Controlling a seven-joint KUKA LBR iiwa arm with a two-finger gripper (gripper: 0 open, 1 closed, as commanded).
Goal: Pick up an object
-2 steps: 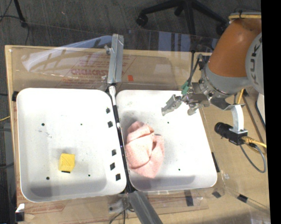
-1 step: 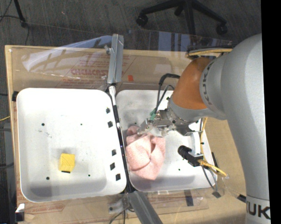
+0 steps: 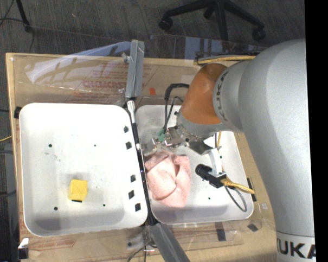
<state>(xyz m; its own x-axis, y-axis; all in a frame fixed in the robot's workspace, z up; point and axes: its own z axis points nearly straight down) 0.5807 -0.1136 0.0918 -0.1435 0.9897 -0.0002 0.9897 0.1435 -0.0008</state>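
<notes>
A crumpled pink cloth (image 3: 169, 177) lies in the right bin (image 3: 232, 206), against its left wall. My gripper (image 3: 158, 145) is low in that bin, right at the cloth's upper edge; whether it touches the cloth is not clear. The grey arm with its orange band (image 3: 202, 103) comes in from the right and covers the bin's back part. A small yellow block (image 3: 78, 190) rests in the left bin (image 3: 39, 128), near its front left.
A metal divider rail (image 3: 137, 129) runs between the two bins, close to the gripper's left. The bench edge (image 3: 69, 66) behind the bins is covered with clear plastic sheet. An office chair base (image 3: 213, 11) stands on the floor beyond.
</notes>
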